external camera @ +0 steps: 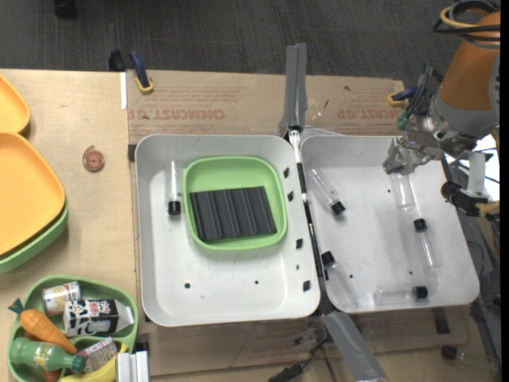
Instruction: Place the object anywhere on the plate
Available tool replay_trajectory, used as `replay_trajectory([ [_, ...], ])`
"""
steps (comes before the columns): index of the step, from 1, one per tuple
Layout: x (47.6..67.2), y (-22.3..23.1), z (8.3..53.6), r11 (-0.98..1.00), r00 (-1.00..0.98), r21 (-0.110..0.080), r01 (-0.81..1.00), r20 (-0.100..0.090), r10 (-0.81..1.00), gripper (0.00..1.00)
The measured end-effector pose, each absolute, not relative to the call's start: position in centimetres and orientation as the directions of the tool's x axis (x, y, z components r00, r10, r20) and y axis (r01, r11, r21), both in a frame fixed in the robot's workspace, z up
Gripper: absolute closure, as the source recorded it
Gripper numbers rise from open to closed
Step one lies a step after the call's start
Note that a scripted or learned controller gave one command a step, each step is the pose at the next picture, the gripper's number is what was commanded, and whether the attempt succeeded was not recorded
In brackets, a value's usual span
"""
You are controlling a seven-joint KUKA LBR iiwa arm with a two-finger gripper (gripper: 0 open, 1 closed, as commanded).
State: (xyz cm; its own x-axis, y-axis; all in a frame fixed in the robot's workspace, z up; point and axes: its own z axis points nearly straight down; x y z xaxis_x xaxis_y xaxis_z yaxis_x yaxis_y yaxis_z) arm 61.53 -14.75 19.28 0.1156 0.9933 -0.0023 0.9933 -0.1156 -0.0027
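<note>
1. End effector (407,156) over far right part of right bin (362,245), just above upper end of a clear tube (407,199) with black cap. Opening cannot be told: tip small, dark and blurred against arm. Nothing seen held.
2. Likely task object: that tube, lying flat on right bin floor, well apart from plate (193,183) in left bin (159,293).
3. Risk: smooth, round tube likely to roll or slip out on closing; a grasp near one end likely to tilt it.
4. Risk: three more tubes in right bin ( (324,191), (428,255), (395,295)); wrong pick possible, or a nudge to the near one.
5. Risk: divider between bins to be crossed; low carry could clip it.
6. Risk: plate mostly covered by black ridged pad (235,213); tube could roll off ridges onto rim or out.
7. Hard to see: tube walls nearly vanish against white bin; contact between tip and tube not resolvable.
8. Another tube (172,185) beside plate in left bin, not on it.
</note>
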Motion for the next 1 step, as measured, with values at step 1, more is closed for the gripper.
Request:
replay_trajectory([
  [1,61.53,-14.76,19.3,-0.116,0.116,-0.003,0.993,-0.002,0.993,0.0],
])
